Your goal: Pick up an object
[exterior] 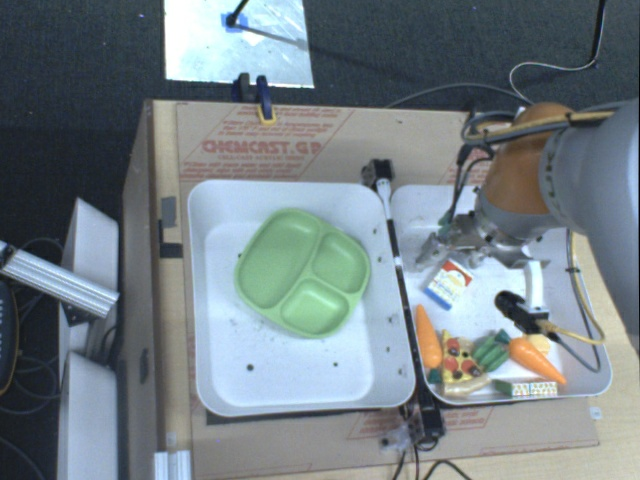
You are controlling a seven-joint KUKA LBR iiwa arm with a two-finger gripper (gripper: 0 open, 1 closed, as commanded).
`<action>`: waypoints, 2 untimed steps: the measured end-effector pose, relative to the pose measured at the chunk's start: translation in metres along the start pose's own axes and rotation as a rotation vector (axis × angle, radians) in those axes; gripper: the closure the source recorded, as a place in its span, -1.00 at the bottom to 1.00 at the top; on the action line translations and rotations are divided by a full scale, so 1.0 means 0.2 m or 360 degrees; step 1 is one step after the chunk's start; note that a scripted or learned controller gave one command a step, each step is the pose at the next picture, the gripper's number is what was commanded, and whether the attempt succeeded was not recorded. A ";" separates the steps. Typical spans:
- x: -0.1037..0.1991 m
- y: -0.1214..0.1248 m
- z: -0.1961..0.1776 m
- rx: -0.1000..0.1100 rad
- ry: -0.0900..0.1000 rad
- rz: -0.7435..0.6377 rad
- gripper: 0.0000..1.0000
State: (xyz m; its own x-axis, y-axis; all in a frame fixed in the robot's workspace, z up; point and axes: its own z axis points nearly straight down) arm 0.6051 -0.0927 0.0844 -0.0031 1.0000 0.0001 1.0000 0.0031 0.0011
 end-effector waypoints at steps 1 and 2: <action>0.00 0.01 -0.06 -0.0005 -0.0001 -0.0001 1.00; 0.00 0.00 -0.05 -0.0005 -0.0001 -0.0001 -1.00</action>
State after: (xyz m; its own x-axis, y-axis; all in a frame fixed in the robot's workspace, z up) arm 0.6060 -0.0933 0.0954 -0.0038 1.0000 -0.0005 1.0000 0.0038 0.0042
